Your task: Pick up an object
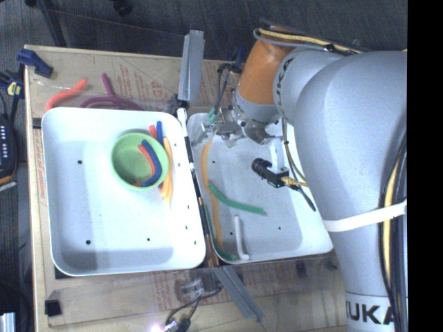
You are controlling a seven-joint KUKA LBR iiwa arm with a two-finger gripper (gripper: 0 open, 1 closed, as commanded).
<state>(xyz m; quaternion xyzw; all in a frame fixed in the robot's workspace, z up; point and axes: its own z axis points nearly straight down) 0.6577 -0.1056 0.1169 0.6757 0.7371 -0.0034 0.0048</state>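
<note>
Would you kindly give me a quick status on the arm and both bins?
Gripper low at right bin far corner, grasp unconfirmed. Green strip lies loose in that bin. Green bowl with coloured sticks in left bin, untouched.

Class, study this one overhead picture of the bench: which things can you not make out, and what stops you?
- Gripper, camera view: its fingertips blur into the right bin's far corner under the wrist, so open or shut is unclear.
- Right bin's right side: covered by the arm.
- Sticks in the green bowl: overlapping, so their number is uncertain.
</note>
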